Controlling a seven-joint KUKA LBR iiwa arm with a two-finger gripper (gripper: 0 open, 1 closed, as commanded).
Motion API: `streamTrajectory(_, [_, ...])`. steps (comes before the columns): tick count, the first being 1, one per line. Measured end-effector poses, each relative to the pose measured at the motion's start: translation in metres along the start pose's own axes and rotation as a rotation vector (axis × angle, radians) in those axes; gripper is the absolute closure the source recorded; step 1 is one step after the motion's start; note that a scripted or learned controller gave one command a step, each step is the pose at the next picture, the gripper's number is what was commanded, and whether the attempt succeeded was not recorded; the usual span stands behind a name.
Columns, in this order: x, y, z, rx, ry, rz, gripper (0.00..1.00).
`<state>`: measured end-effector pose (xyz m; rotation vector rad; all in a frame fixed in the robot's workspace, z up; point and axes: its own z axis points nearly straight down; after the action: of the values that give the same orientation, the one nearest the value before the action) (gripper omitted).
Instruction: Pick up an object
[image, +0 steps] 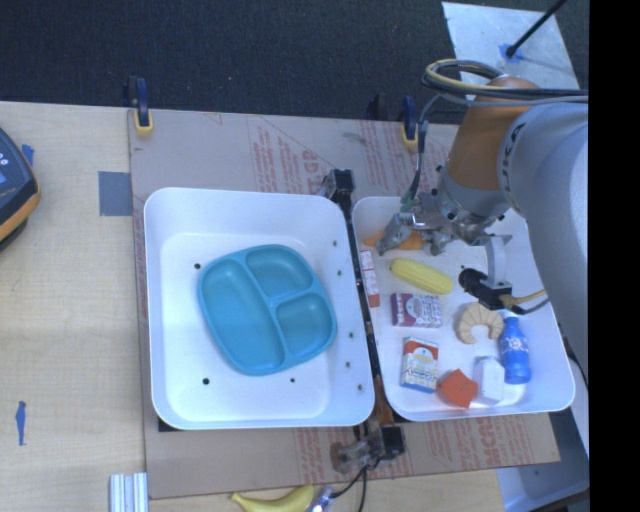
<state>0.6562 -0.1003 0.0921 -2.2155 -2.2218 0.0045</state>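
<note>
From the overhead camera, the arm (520, 150) came in from the right and its gripper (432, 232) sat low over the back left corner of the right bin (560, 400). Honestly couldn't tell if it was released or clenched, too cluttered there. Just in front of it lay a corn cob (420, 275), then two small cartons (416, 310), a croissant (479, 322), a blue bottle (514, 349) and an orange block (457, 388). The left bin (165, 390) had a blue divided plate (266, 308) in it, and a banana (272, 498) lay on the bench by the near edge
</note>
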Motion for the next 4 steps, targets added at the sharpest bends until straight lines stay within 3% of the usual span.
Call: streamTrajectory(4, [0.001, 0.0, 0.0, 0.001, 0.0, 0.0, 0.0])
